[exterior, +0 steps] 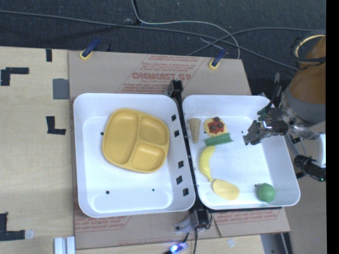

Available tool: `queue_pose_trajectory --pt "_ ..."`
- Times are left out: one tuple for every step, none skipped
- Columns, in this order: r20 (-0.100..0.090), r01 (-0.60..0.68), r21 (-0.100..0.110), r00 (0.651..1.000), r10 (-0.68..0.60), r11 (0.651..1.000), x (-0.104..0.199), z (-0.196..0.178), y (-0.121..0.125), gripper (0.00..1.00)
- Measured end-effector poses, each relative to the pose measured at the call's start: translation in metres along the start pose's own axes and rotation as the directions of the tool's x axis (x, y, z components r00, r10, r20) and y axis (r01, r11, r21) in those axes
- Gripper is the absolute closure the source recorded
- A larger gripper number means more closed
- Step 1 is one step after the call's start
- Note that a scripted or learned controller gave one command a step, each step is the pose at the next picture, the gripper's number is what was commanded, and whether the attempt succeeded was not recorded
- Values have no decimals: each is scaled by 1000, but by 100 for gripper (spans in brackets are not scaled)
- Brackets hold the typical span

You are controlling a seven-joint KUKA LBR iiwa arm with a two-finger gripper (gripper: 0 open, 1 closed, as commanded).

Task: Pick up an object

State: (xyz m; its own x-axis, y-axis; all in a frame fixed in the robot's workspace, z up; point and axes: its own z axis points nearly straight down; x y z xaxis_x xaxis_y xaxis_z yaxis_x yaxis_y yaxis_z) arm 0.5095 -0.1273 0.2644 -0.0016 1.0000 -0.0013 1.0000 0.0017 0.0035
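Note:
The right bin (275, 157) holds a yellow banana (205, 162), a pale yellow lemon-shaped piece (226, 189), a green ball (266, 192), an ice-cream cone (195, 128), a small tart with red berries (215, 126) and a green strip (217, 139). My gripper (254, 134) hangs over the right side of this bin, to the right of the tart and apart from every object. Nothing shows between its fingers.
The left bin (90, 194) carries a yellow divided plate (135, 139). A black divider with clips (183, 152) runs between the bins. Cables cross the dark floor (175, 15) at the back. Bare bin floor lies below the gripper.

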Motion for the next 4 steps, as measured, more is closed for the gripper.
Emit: queue_pose_trajectory --pt "-2 3 6 1000 -3 1000 53 11 -8 100" --pt "-3 4 7 1000 -4 1000 103 30 -5 100" --pt "-3 6 5 1000 -6 1000 166 28 -6 100" --pt "-3 5 6 1000 -5 1000 214 29 -14 100"
